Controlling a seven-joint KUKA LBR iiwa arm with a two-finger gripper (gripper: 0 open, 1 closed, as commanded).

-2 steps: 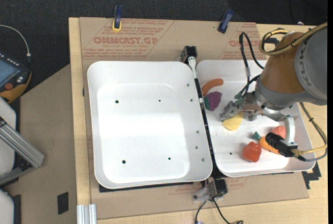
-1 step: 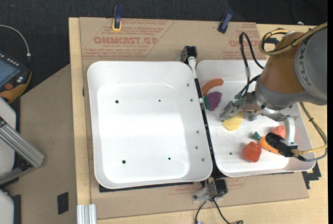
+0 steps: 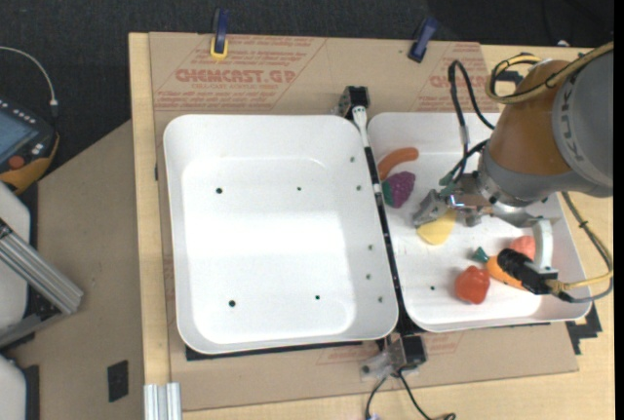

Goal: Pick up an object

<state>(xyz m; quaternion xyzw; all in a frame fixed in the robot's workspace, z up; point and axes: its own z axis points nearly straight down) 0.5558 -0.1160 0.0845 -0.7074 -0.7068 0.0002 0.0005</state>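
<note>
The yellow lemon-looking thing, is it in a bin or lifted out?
In. The yellow piece lies on the right bin's floor, right below the end effector. Whether the end effector touches it: cannot tell.

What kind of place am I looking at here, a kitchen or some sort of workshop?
Most likely a robotics lab bench, not a kitchen. A grey and orange robot arm reaches over two white bins set on a clamped cardboard sheet, and the food in the right-hand bin, like the orange carrot, looks like toy plastic.
</note>
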